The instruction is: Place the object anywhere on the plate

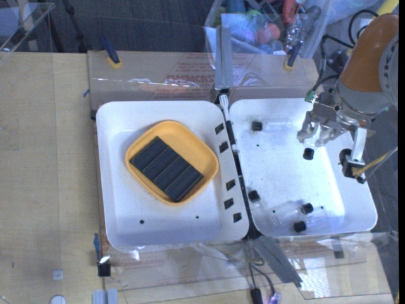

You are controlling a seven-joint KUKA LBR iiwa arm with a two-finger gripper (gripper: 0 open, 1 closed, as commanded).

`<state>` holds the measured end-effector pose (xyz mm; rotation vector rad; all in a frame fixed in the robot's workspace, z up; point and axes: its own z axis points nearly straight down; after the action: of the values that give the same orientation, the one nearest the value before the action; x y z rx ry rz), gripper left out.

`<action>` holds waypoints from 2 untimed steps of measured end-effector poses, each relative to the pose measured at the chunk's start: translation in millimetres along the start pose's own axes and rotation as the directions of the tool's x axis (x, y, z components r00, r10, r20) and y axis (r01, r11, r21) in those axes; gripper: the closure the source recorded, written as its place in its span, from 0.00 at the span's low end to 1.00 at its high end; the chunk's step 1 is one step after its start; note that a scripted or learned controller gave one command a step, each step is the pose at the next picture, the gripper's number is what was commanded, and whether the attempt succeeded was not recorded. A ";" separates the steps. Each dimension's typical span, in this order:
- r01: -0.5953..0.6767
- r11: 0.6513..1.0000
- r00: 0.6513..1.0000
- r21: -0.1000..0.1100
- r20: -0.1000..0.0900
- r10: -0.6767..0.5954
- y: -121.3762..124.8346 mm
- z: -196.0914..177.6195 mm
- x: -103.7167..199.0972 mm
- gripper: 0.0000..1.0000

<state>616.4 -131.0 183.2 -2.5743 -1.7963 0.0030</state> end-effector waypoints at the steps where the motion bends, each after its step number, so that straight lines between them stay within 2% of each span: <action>1: 0.122 0.993 0.993 0.001 0.000 -0.122 4.3 8.6 7.4 1.00; 2: 0.258 0.966 0.966 0.001 0.000 -0.258 6.6 13.1 20.9 1.00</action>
<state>629.8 -113.7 170.1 -2.3178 -2.1154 0.0026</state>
